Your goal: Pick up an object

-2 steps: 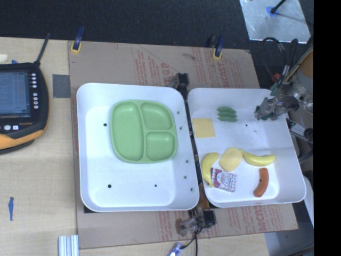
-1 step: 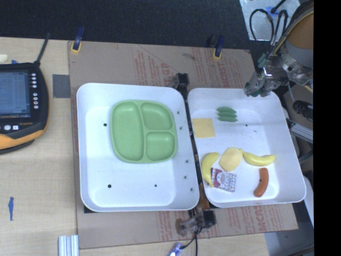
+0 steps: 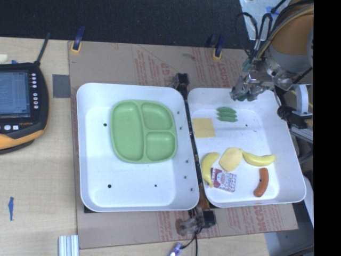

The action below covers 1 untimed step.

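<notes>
The robot arm (image 3: pixel 290 33) is a thick, rounded limb. Its upper section is wrapped in a broad orange band, and below that the casing turns smooth light grey with a slight sheen. Several thin black cables loop loosely around the outside of the wrist, with a short blue piece among them. At the end sits the gripper (image 3: pixel 242 92), a small cluster of dark grey and silver metal parts with a few teal-green fittings, much narrower than the arm itself. Its fine details are too small to make out.
</notes>
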### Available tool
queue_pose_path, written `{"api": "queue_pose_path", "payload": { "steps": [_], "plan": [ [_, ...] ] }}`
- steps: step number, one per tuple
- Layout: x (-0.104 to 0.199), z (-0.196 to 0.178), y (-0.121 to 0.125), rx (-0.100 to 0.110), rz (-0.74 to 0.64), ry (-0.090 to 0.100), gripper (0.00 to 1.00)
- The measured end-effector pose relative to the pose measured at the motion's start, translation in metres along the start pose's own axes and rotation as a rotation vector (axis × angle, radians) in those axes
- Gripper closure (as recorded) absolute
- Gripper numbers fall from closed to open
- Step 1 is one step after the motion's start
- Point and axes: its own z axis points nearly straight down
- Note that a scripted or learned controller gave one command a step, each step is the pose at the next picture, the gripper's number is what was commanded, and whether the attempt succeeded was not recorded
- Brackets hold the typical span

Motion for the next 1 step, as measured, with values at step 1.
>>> {"api": "queue_pose_path", "payload": {
  "steps": [1],
  "plan": [
    [0.0693,-0.0100,-0.0471,0.000,-0.001,-0.001,1.00]
  ]
}}
